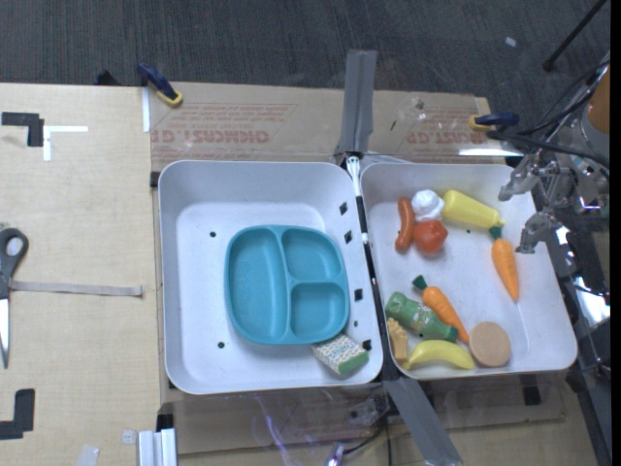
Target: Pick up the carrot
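Scanning from the left, we see scissors [8,260] lying at the edge of the wooden surface [78,212], near strips of black and white tape. A blue and yellow clamp [158,83] sits at the back by the cardboard sheet.

Next comes the left bin [184,289], holding a teal divided plate [288,283] and a yellow-green sponge [341,354] just beside the plate's near corner.

In the right bin [543,348] we find a red sausage [404,224], a tomato [430,236] with a white piece touching its top, and a yellow corn cob [471,210] toward the back. Near the front lie a green bottle [419,316], a banana [440,355] and a round tan disc [490,344].

Two carrots show here: one carrot [505,267] lies near the right wall, tip pointing to the front, and a second carrot [444,308] rests against the green bottle.

At the far right the gripper [537,207] hangs over the bin's right rim, near the first carrot but apart from it. We cannot tell whether its jaws are spread or pressed together.
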You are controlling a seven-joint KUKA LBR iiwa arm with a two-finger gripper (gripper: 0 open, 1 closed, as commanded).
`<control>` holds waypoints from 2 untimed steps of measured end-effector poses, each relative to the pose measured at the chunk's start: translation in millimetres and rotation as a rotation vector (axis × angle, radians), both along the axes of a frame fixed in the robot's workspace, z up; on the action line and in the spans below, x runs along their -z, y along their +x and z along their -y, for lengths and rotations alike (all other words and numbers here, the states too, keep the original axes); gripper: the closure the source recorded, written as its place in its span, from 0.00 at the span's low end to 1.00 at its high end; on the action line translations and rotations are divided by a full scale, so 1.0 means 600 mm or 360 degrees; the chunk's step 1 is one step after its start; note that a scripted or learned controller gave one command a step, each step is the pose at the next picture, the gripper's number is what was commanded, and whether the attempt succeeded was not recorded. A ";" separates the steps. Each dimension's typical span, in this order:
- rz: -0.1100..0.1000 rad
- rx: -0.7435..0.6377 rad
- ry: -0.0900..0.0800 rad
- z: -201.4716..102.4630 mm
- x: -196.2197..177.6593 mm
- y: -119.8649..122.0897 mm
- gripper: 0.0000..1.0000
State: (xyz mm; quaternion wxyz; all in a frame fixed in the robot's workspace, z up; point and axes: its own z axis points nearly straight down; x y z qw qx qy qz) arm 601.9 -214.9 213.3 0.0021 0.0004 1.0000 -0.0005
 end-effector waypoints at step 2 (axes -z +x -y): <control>-0.0002 0.0547 0.0002 0.012 0.201 -0.013 0.00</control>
